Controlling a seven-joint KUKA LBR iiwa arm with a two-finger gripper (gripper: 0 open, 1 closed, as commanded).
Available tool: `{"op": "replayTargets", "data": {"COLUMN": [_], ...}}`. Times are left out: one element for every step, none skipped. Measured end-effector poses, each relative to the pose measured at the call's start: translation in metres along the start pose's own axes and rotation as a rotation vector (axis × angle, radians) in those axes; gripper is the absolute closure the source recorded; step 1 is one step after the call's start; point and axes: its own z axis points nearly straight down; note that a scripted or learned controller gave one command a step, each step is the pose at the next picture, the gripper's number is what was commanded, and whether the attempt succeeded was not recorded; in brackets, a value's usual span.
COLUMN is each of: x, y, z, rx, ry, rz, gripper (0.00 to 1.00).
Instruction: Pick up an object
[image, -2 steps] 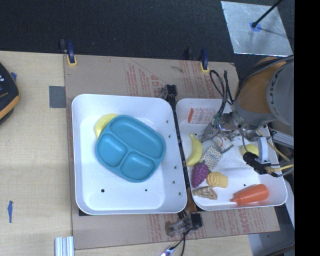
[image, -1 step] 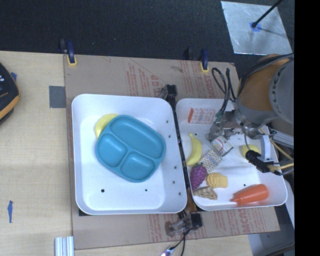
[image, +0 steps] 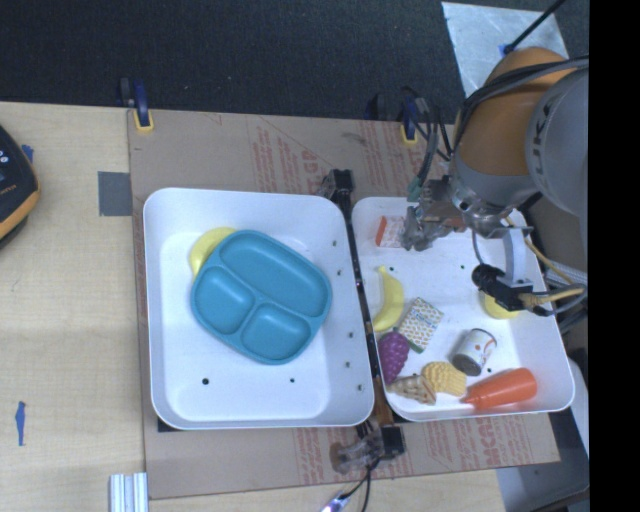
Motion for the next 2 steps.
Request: {"op": "replayTargets", "data": {"x": [-0.001,-0.025], "y": [-0.001,0.042], "z": [0.001,0.001], "rx": [0.002,0.002], "ry": [0.0,-0.001], "rz": [0.001,0.0], "gripper": [0.0,0.0]}}
